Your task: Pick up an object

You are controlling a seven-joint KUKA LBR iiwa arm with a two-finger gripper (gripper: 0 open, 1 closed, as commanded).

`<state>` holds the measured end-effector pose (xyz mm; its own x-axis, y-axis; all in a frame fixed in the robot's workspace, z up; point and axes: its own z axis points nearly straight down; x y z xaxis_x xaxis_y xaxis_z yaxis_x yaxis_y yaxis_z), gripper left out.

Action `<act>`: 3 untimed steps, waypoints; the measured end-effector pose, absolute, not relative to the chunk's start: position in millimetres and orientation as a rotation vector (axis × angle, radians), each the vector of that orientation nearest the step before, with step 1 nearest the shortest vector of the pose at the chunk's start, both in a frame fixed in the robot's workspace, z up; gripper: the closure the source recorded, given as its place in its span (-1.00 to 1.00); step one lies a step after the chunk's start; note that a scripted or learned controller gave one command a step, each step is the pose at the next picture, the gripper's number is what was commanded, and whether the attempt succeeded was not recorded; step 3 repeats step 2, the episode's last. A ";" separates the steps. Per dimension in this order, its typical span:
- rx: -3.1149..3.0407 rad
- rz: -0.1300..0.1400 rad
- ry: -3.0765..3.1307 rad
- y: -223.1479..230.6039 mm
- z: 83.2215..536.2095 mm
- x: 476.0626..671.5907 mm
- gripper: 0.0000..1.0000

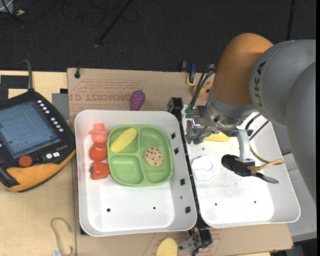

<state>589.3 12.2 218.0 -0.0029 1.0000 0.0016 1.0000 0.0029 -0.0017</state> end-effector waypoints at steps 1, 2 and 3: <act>-2.218 -0.001 -2.223 54.9 212.1 616.3 1.00; -2.220 -0.002 -2.222 89.9 218.7 646.2 1.00; -2.220 -0.002 -2.222 89.9 218.7 646.2 1.00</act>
